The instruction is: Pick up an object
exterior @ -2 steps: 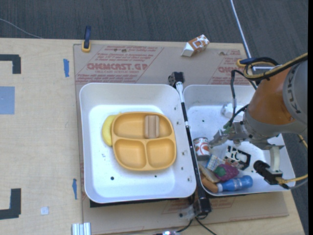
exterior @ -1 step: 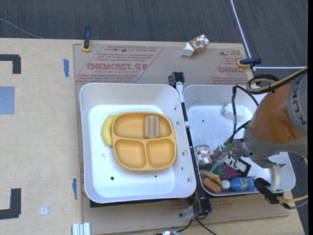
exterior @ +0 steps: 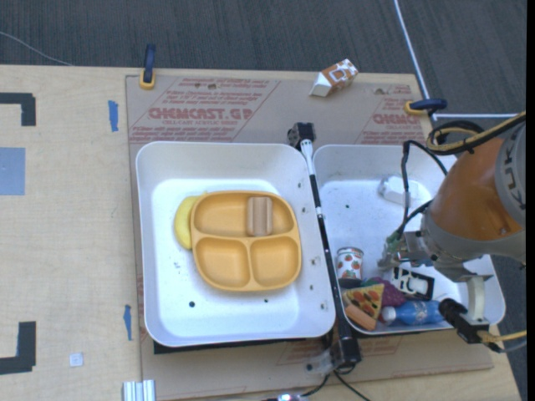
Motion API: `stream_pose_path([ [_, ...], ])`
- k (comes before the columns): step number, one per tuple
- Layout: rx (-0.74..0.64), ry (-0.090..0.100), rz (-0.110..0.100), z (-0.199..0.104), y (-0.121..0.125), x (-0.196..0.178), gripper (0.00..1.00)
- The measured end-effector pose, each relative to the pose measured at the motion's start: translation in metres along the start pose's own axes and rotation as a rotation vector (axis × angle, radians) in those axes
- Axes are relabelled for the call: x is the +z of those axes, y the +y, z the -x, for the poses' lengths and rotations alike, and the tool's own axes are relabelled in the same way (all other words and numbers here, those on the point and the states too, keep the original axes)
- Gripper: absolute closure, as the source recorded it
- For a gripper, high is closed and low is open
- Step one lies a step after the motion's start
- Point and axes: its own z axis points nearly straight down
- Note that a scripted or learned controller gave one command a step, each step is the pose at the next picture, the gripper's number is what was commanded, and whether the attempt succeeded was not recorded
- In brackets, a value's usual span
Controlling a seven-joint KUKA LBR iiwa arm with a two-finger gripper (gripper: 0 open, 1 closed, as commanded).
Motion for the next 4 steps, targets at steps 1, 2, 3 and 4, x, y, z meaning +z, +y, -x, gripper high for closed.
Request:
stream_pose_path([
  [1,-0.007,0.02,-0.033,-0.069,-0.005,-0.085,1.0],
  [2,-0.006,0.019,-0.033,-0.068,-0.005,-0.084,0.0],
  [3,-0.006,0.019,-0.033,-0.068,-0.005,-0.084,0.0],
  [4,-0.004,0.018,-0.036,0.002,-0.009,-0.012,0.0],
])
